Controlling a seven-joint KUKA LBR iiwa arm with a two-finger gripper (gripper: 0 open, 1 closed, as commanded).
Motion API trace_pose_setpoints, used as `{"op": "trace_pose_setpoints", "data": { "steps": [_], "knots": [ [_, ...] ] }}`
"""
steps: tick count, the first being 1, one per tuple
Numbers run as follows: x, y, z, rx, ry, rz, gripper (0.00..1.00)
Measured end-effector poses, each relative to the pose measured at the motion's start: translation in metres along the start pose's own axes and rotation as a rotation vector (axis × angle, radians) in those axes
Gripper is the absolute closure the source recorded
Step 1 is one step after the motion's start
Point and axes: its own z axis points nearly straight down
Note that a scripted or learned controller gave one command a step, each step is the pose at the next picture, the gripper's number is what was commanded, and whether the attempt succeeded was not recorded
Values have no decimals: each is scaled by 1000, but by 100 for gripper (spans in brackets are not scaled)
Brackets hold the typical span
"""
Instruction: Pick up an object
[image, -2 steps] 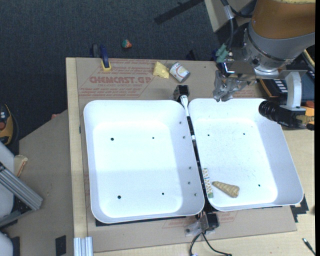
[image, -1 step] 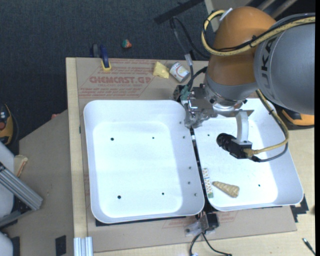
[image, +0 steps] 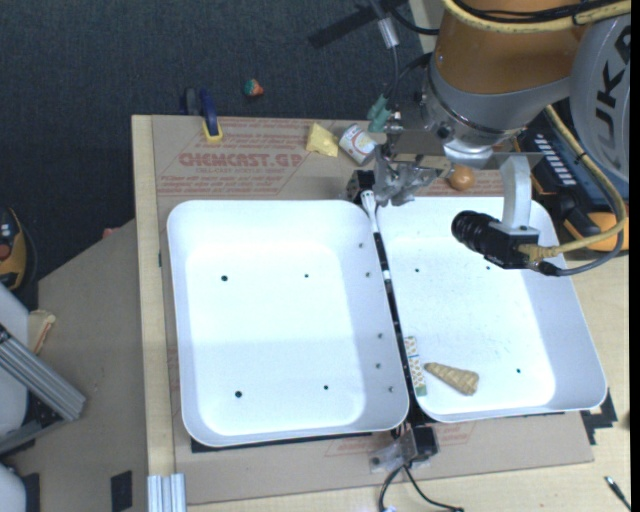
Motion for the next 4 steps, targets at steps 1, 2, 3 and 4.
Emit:
{"op": "trace_pose_setpoints", "data": {
  "steps": [1,2,3,4],
  "knots": [
    [54,29,117,26,-4,0,100],
    [118,1,165,22,-4,0,100],
    [128,-33,84,7,1,2,100],
    [127,-46,-3,3,2,4,100]
  ]
}}
